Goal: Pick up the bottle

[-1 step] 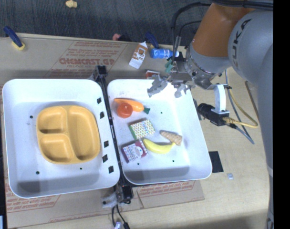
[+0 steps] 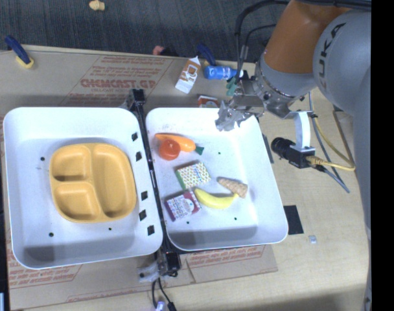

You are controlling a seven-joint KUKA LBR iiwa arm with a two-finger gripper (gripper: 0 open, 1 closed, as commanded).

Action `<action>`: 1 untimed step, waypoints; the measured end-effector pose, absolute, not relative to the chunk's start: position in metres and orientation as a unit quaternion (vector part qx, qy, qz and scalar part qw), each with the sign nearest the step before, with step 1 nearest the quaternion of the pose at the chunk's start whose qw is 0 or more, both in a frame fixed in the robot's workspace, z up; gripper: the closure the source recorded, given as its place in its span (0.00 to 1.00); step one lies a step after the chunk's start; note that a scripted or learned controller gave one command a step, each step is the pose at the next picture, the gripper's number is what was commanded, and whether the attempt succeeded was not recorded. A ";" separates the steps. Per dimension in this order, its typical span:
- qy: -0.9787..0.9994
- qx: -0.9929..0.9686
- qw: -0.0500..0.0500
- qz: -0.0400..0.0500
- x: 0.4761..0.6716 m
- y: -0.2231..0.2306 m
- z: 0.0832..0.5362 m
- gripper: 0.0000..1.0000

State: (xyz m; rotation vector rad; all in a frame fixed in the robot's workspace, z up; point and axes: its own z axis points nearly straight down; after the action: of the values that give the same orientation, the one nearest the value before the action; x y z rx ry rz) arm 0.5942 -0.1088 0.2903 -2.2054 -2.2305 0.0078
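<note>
On my left I see the left bin [image 2: 15, 173] holding a yellow divided tray [image 2: 92, 181], lying flat near the middle. The right bin [image 2: 265, 203] sits just beside it. In it I see a carrot [image 2: 179, 141] and a tomato [image 2: 170, 149] touching at the far left, a small patterned box [image 2: 193, 174] in the middle, a red-and-white packet [image 2: 183, 205] nearer, a banana [image 2: 216, 199] just right of that, and a cone [image 2: 232, 186] touching the banana's far side. Beyond the bins on the cardboard lie a small carton [image 2: 188, 74] and, to its right, the blue bottle [image 2: 218, 72] on its side. The gripper [image 2: 231, 118] hovers over the right bin's far right edge, near the bottle but apart from it; whether anything sits between its tips is beyond what I can make out.
</note>
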 end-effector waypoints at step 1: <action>-0.688 -0.725 0.002 0.002 0.529 -0.132 0.234 1.00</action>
State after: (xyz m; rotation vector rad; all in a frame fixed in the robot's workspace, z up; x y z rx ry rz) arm 0.5289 -0.1318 0.2342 -2.2759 -2.1597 0.0067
